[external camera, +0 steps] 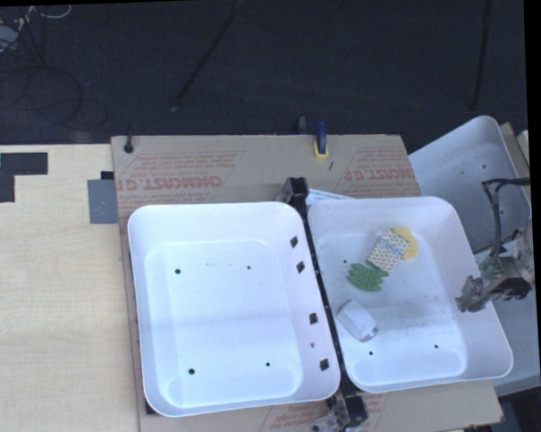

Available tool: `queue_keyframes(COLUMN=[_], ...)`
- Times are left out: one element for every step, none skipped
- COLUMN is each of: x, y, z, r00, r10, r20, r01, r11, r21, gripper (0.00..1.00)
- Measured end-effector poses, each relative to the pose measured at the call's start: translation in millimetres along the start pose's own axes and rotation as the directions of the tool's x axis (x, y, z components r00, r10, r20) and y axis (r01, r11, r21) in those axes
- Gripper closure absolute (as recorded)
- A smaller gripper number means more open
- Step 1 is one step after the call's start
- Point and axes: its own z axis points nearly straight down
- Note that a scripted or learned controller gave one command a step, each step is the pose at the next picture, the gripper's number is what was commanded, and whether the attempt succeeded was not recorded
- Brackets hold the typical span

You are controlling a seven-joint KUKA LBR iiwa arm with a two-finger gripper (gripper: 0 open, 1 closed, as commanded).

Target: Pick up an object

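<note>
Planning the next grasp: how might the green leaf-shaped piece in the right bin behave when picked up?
The green leaf-shaped piece lies flat and looks thin, so probably light and perhaps floppy. Its low edge may be hard to pinch. It touches the patterned yellow piece, which might shift too.

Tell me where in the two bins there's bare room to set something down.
The left bin floor is bare from wall to wall. In the right bin, the front right stretch is open; the crowded part runs from the patterned pouch and green leaf to the white cup.

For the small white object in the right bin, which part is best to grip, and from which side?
Probably from straight above, fingers closing across the narrow width of the white object. It lies flat on the right bin floor, apart from the green piece, with free space around it.
</note>
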Motion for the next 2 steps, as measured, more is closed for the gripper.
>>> queue_keyframes(x=[1.6, -1.5], y=[1.9, 25.1], z=[-84.5, -160.2], r00=[1.0, 1.0], r10=[-0.006, -0.008], r20=[0.004, 0.005], r01=[0.006, 0.008], r11=[1.0, 1.0], r21=[-0.015, -0.017], gripper=[1.0, 1.0])
